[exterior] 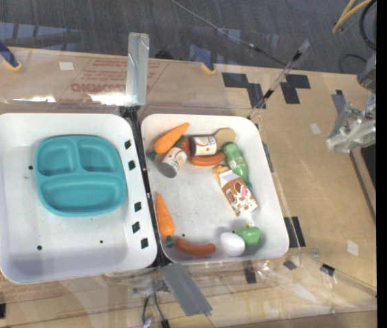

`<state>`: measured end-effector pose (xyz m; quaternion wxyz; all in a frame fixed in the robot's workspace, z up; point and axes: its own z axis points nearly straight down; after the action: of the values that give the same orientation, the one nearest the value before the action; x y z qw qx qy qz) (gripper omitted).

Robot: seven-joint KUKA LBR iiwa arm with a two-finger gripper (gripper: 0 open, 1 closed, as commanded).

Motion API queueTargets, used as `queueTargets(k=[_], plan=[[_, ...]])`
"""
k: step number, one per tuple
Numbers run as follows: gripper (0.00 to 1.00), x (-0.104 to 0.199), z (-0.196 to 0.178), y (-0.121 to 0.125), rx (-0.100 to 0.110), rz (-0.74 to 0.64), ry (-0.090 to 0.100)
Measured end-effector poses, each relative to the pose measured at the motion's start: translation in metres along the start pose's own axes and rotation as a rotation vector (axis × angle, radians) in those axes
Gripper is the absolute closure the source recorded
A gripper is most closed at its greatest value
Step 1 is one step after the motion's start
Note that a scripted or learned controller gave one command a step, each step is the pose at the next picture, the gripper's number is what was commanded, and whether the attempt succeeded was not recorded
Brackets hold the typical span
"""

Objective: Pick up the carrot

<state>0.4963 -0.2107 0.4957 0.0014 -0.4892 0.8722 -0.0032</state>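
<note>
Two orange carrots lie in the right bin (271, 203). One carrot (169, 137) is in the far left corner, tilted, next to a small can (174, 161). The other carrot (164, 215) lies along the bin's left wall, its green tip pointing toward the near edge. My gripper (349, 132) hangs at the right edge of the view, outside the bins and well to the right of both carrots, over the cardboard-coloured bench.
The right bin also holds a second can (205, 145), a sausage (207, 160), a green bottle (235, 160), a carton (237, 191), a white egg (232, 243), a green item (250, 236) and a red sausage (193, 247). A teal divided plate (80, 175) sits in the left bin (16, 251).
</note>
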Motion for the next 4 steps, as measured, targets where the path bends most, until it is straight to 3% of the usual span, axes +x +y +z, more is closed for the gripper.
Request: queueTargets(k=[1, 2, 3, 4], plan=[[1.00, -0.045, 0.005, -0.071, -0.006, -0.173, -0.002], [1.00, -0.011, 0.016, -0.017, -0.005, -0.327, -0.001], [1.00, -0.048, 0.004, -0.076, -0.005, -0.549, -0.004], [1.00, -0.024, 0.023, -0.035, -0.008, -0.685, -0.003]])
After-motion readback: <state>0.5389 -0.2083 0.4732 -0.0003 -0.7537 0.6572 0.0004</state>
